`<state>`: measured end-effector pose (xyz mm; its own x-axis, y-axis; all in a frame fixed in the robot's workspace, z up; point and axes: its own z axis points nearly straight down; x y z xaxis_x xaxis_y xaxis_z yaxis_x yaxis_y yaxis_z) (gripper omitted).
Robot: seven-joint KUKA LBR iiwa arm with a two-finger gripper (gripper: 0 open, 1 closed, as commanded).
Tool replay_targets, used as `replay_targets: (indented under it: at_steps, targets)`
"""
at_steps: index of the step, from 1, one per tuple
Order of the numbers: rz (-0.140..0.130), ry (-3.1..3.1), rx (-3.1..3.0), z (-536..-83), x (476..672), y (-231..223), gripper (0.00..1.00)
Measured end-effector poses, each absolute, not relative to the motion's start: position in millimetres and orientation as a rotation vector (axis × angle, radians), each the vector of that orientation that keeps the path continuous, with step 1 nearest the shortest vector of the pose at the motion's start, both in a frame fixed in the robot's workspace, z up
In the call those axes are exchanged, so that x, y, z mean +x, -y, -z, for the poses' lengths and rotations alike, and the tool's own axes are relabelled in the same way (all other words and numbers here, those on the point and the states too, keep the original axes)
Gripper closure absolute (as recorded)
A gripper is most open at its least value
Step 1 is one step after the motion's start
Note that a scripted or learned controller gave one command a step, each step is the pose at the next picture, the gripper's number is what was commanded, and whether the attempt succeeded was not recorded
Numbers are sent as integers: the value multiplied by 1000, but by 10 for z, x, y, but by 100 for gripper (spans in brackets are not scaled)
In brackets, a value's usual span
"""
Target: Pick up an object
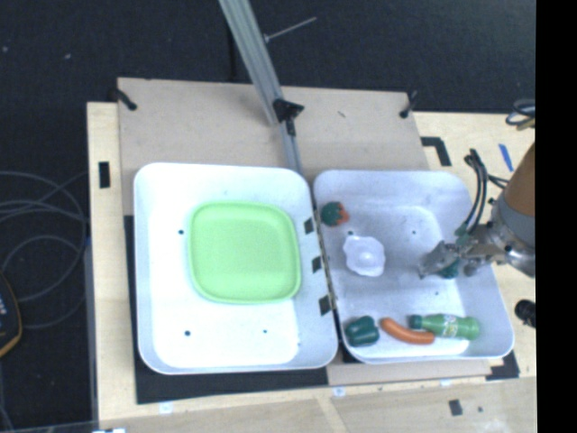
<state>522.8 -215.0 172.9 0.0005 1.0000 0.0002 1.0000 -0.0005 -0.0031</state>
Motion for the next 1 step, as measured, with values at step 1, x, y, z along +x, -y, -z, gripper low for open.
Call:
replay_targets:
  at_steps: [1]
  targets:
    - [-3,2218,-2221,-1301,5196,2193,0]
